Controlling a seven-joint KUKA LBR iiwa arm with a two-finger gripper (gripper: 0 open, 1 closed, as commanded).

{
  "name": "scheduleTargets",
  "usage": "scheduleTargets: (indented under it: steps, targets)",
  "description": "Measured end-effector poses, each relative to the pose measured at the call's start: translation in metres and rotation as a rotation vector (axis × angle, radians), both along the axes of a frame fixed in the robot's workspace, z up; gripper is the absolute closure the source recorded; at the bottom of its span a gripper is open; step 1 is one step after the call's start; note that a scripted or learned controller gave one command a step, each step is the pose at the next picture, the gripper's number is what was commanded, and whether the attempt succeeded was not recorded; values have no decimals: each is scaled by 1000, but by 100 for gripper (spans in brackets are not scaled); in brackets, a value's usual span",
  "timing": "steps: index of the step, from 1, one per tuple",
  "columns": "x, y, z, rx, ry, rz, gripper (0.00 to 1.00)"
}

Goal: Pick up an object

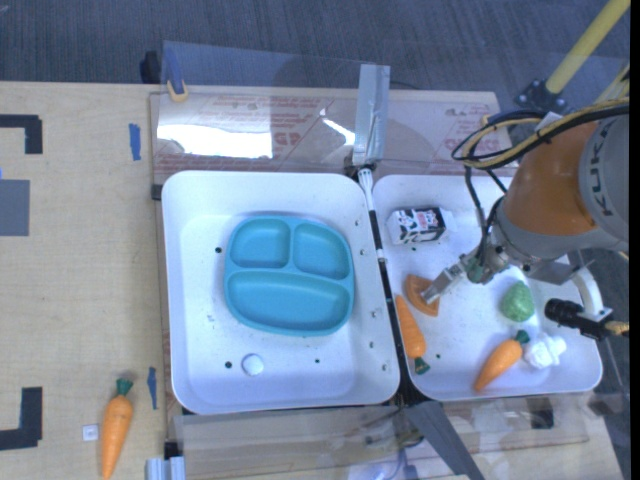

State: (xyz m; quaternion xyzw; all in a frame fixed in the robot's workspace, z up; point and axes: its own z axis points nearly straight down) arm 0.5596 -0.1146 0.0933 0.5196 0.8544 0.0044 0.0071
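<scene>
The pale wooden surface (pixel 70 298) carries two shallow white bins side by side. My gripper (pixel 440 286) is lowered into the right bin (pixel 455 368), clenched on an orange slice-shaped piece (pixel 422 298) seen between its fingers. Just left of it, a carrot (pixel 409 332) lies along the bin's left wall. A black-and-white carton (pixel 417 224) lies above. A green item (pixel 517 302) sits to the right, with a second carrot (pixel 497 363) and a white item (pixel 547 351) below it. The left bin (pixel 200 368) holds a blue divided plate (pixel 290 274). A third carrot (pixel 117 423) lies outside the bins on the surface.
</scene>
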Motion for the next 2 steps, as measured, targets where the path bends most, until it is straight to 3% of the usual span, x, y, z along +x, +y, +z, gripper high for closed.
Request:
scheduleTargets:
  steps: [1,2]
  targets:
    - [-21,-4,64,-2,8,52,0]
    - [-49,-112,60,-4,14,-47,0]
